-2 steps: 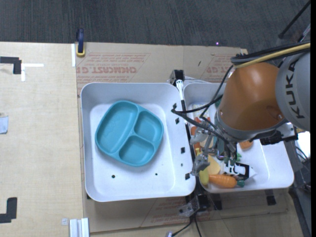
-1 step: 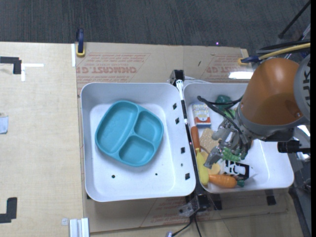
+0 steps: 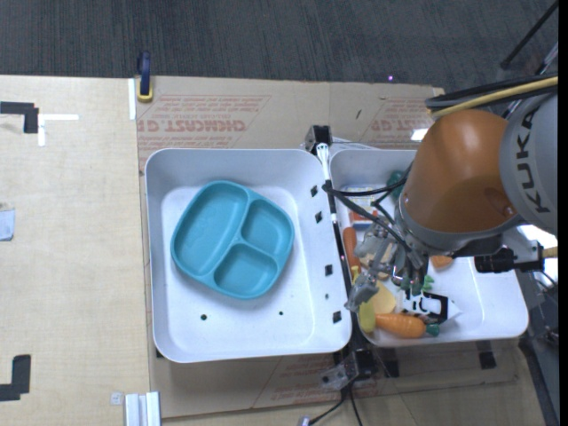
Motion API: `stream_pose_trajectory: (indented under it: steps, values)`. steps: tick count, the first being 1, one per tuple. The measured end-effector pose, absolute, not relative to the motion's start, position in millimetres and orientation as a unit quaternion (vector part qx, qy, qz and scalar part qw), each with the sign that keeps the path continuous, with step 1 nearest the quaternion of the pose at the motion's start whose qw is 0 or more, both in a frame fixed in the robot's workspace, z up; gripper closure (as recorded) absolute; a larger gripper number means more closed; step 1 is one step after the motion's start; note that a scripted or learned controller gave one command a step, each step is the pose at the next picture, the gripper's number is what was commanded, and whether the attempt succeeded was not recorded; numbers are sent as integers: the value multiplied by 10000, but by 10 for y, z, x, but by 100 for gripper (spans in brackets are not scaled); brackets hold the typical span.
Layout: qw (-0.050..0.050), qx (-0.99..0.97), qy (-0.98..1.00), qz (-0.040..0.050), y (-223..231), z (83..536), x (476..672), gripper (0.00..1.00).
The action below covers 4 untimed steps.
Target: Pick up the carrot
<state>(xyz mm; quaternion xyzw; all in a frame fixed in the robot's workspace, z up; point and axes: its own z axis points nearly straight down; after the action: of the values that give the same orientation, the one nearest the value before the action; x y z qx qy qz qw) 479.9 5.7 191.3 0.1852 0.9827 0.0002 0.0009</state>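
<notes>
The carrot (image 3: 401, 325) lies unlifted in the right bin (image 3: 497, 318), near its front edge. The gripper (image 3: 390, 269) hangs just above; its grip I cannot tell.

A dark grey carpet floor (image 3: 266, 20) runs across the top. Below it is the pale wooden surface (image 3: 71, 264), smooth and light brown. A flat sheet of brown cardboard with red printed letters (image 3: 204, 118) lies on the surface. A small blue and yellow clamp (image 3: 144, 76) sits at the top edge of the cardboard. Black corner marks (image 3: 22, 115) are stuck on the wood at the left. The light is bright and even.
</notes>
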Motion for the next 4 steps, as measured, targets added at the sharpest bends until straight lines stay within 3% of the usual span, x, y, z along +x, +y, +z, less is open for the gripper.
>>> stream_pose_trajectory:
  steps: [1, 2, 3, 4]
  values:
    - [11, 1493, 9888, -2, -189, 1915, 4797, 0]
    - [18, -416, 9991, 2, -82, 1918, 4801, 0]
    - [16, 54, 10000, 4, 181, 1913, 4819, 0]
    - [36, 527, 9986, -1, -221, 1919, 5205, 0]
